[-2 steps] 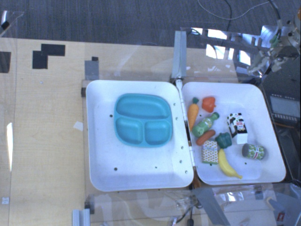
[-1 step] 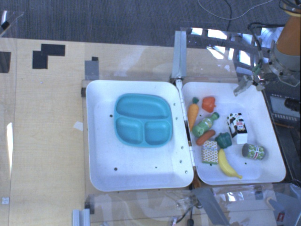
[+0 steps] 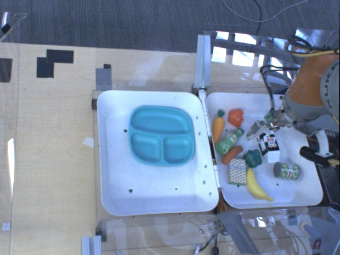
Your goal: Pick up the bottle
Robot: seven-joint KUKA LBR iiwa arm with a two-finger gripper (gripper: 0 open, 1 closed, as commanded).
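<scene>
bottle (image 3: 230, 141) between carrot (image 3: 218, 129), sausage (image 3: 232, 154)

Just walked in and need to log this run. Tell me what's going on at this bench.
A grey and orange arm reaches in from the right over the right bin, which holds toy food: a green bottle, carrot, banana, can and others. Its gripper hovers just right of the bottle, apart from it, holding nothing. The left bin holds a blue divided tray.

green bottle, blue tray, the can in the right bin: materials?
Bottle: likely translucent green plastic, glossy, pale label band. Tray: probably moulded plastic, uniform matte blue, rounded compartments. Can: grey end looks metallic, green-white printed wrap; could be a plastic toy.
</scene>
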